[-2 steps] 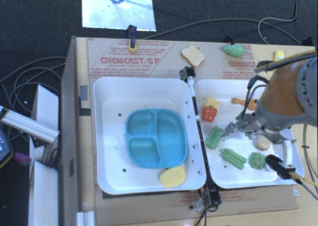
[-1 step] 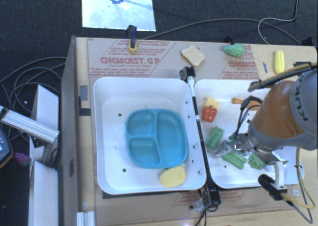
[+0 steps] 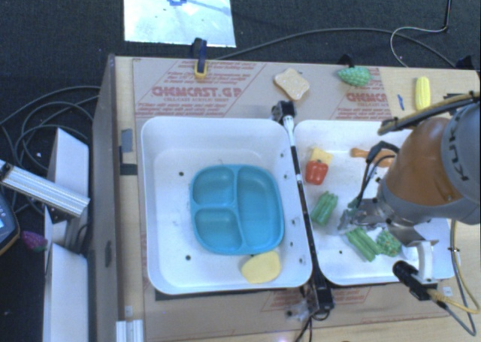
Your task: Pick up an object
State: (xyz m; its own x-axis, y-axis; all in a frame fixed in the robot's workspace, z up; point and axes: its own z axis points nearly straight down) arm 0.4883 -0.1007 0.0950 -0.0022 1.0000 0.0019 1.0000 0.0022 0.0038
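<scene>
My gripper [image 3: 352, 218] hangs low in the right bin [image 3: 342, 273], its dark fingers just left of the grey and orange arm. Right below it lies a green ridged vegetable [image 3: 363, 243], with a green leafy piece [image 3: 388, 243] beside that. A green pickle-like piece [image 3: 324, 207] rests a little to the gripper's left. A red pepper [image 3: 316, 173] and a yellow block [image 3: 320, 155] sit farther back in the same bin. An orange carrot [image 3: 361, 152] pokes out from behind the arm. I see nothing clearly between the fingers.
The left bin [image 3: 169, 145] holds a blue divided plate [image 3: 237, 209] and a yellow piece [image 3: 261, 267] at its front. On the bench behind the bins lie a toast slice [image 3: 291, 83], a green bumpy toy [image 3: 355, 76] and a yellow corn [image 3: 422, 93].
</scene>
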